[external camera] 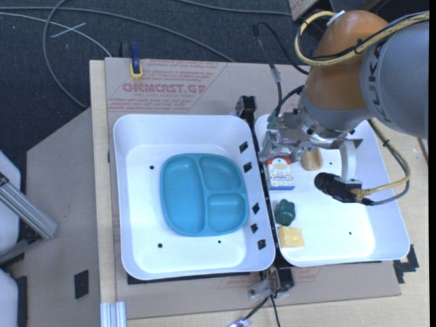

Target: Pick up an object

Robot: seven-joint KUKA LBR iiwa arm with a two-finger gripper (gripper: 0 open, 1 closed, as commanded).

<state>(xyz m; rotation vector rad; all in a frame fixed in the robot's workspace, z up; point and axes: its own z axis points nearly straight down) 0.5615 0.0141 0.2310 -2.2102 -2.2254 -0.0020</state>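
**A:** Where has the arm ended up?

**B:** The grey robot arm with the orange band (344, 46) reaches in from the right. Its two-finger gripper (278, 148) hangs over the far left corner of the right-hand shallow white bin (354, 220), close to the wall it shares with the left-hand shallow white bin (129, 182).

**A:** Is the gripper open, closed, or holding something?

**B:** I cannot tell. The wrist hides its tip from this slanted view, so the picture doesn't show it gripping anything.

**A:** What could it pick up?

**B:** Four small things lie in the right bin. A small white carton with a red top and blue print (280, 174) sits just on the near side of the gripper (whether the two touch is unclear). A tan, rounded block (311, 159) lies just to the carton's right, under the wrist. A dark green lumpy piece (285, 212) lies nearer the camera than the carton and apart from it. A pale yellow wedge-like block (291, 237) lies nearer still, just beside the green piece. The carton, green piece and yellow block form a loose line along the bin's left wall.

**A:** And the left bin?

**B:** A turquoise plastic plate with three compartments (203, 193) lies flat in its middle, well apart from the gripper. Small black marks (255, 210) dot that bin's right wall.

**A:** What are the bins on?

**B:** Both bins rest on a brown printed board (170, 87).
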